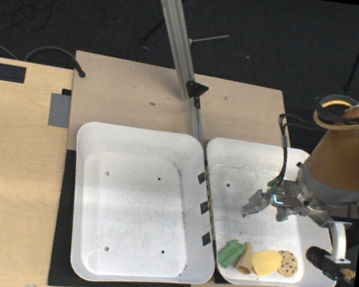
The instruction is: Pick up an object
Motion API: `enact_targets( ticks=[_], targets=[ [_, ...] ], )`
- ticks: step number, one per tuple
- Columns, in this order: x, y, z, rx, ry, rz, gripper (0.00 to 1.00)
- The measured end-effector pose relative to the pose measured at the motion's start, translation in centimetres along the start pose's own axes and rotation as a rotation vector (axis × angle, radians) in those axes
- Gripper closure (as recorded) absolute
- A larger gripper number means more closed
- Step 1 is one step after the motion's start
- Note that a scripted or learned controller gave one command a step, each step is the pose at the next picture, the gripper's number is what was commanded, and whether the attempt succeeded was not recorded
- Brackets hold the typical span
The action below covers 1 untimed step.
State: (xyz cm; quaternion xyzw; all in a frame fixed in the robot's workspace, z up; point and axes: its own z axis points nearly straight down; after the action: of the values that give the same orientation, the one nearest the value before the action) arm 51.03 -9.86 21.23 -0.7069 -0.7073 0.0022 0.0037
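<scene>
Right shallow white bin [243, 162]: green ridged piece [231, 253], tan cone [245, 258], yellow rounded lump [266, 262], speckled cookie [288, 263] along near wall. Gripper [265, 203] above, spread, carrying nothing; pick not yet made

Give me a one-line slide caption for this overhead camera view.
The gripper hovers over the right bin, above a green toy, yellow piece and cookie at its near edge.

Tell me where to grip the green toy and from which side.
Grip the green toy across its narrow width near the middle, coming straight down from above. It lies flat and elongated, slanting by the right bin's front-left corner, close beside a tan piece, so side approaches look crowded.
</scene>
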Motion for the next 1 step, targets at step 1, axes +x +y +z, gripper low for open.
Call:
enact_targets(
  ticks=[1],
  targets=[
    [-0.14, 0.07, -0.20, -0.005, -0.001, 0.004, 0.00]
  ],
)
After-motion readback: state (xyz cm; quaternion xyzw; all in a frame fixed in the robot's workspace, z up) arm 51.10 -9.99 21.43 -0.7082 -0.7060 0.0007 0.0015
